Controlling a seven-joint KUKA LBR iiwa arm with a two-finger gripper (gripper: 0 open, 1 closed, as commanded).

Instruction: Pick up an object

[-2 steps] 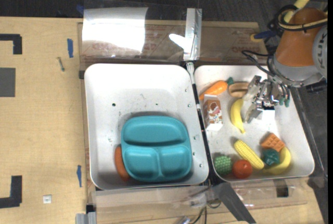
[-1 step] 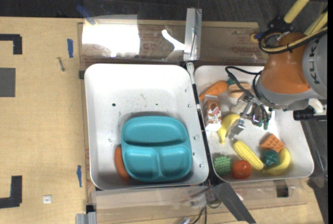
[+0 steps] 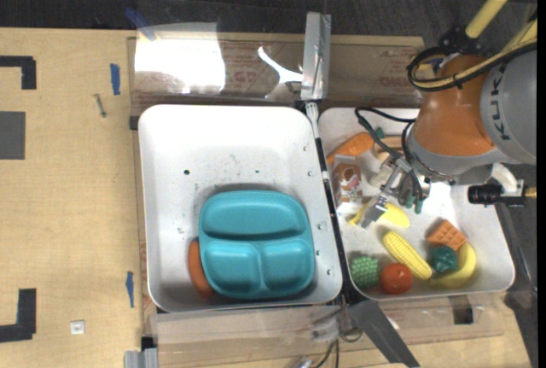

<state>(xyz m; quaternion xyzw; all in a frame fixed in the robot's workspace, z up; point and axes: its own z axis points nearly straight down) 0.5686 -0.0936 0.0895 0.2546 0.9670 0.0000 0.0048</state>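
1. Gripper [image 3: 382,206] down in right bin [image 3: 495,268]; cannot tell whether fingers open, closed or gripping.
2. Nearest candidate: small yellow piece [image 3: 394,216] touching or just beside the fingers.
3. Toy corn cob [image 3: 406,253] just below; green piece [image 3: 365,270] and red ball [image 3: 396,277] beyond it.
4. Judged light, stiff, smooth plastic; likely slippery.
5. Best hold on corn: across its narrow middle.
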